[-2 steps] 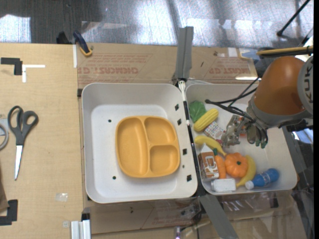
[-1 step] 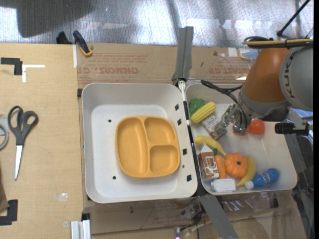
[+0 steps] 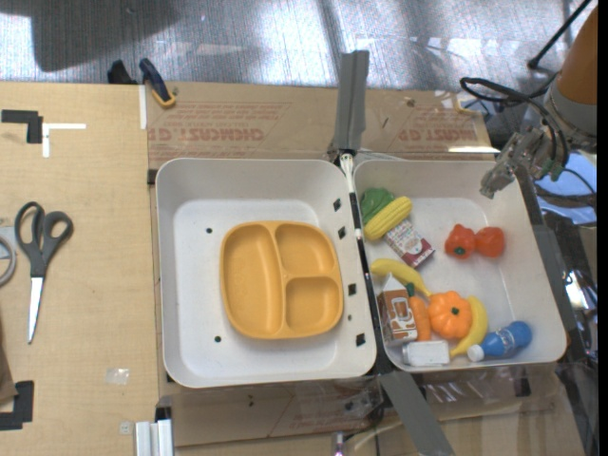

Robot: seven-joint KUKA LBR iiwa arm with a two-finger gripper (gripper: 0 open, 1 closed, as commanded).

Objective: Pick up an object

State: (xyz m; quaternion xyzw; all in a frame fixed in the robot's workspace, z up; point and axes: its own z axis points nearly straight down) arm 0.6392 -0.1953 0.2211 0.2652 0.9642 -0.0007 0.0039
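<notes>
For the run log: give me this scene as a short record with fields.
left bin: yellow divided plate
right bin: corn, red pepper, banana, small pumpkin, blue bottle, small cartons
gripper: above the right bin's far right corner, nothing seen held
bench, left: scissors

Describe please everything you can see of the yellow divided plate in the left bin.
The yellow plastic-looking divided plate is a rounded rectangle with three compartments: one long section on its left and two smaller ones on its right, split by raised ridges. It lies flat, right side up, near the middle of the left white bin, resting on the bin's floor. Nothing sits in it, and nothing else touches it.
</notes>
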